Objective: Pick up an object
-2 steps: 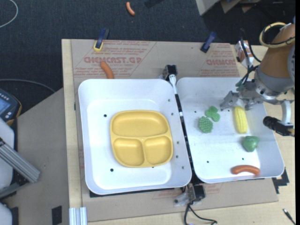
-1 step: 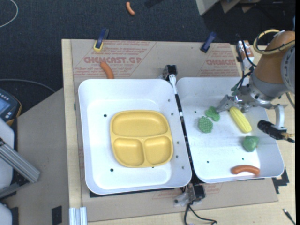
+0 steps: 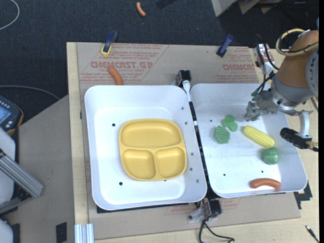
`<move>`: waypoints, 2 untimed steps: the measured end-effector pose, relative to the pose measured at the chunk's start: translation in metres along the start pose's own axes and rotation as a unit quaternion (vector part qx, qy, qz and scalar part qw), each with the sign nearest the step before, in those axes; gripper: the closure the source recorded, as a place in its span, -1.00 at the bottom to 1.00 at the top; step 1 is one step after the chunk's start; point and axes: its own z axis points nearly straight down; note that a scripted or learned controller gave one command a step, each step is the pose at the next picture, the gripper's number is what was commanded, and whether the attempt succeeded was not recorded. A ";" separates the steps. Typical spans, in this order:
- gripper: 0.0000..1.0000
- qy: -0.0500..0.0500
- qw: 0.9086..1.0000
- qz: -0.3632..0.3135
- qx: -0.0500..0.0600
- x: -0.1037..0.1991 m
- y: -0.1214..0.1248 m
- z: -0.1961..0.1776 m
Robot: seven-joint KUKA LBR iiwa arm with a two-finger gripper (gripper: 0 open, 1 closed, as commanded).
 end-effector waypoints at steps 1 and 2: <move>1.00 0.000 1.000 0.000 -0.001 0.001 0.000 -0.043; 1.00 -0.001 1.000 0.000 -0.001 -0.002 0.003 -0.087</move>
